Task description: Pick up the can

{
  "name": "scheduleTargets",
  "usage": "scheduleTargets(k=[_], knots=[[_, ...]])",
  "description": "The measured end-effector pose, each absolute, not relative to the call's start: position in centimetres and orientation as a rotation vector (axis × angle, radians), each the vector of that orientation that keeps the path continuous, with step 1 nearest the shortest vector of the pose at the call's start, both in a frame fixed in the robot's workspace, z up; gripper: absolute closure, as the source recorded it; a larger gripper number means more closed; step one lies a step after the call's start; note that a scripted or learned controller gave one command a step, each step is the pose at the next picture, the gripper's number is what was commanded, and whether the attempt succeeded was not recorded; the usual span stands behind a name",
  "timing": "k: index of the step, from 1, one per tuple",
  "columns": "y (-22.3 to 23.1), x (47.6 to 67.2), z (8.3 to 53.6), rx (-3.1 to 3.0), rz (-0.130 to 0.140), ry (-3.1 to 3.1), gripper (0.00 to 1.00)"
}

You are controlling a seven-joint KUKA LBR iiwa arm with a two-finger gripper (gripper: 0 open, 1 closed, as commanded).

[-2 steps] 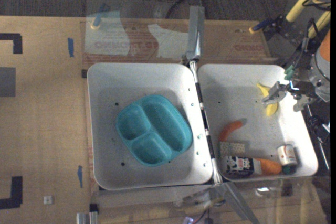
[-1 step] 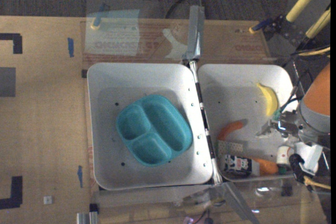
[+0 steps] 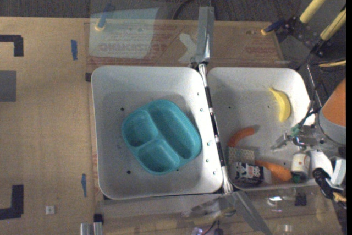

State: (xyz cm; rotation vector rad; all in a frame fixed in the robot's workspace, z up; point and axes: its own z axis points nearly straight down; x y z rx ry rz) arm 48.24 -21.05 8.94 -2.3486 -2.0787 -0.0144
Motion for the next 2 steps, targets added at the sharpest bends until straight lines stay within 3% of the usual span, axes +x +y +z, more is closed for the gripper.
scheduleTargets(k=[1, 2], knots=[[-21.58, 48.27, 9.89, -2.365, -0.01, -2.081, 1.0], [-20.85, 48.02, 10.8, -2.173, -0.001, -2.273, 1.0]])
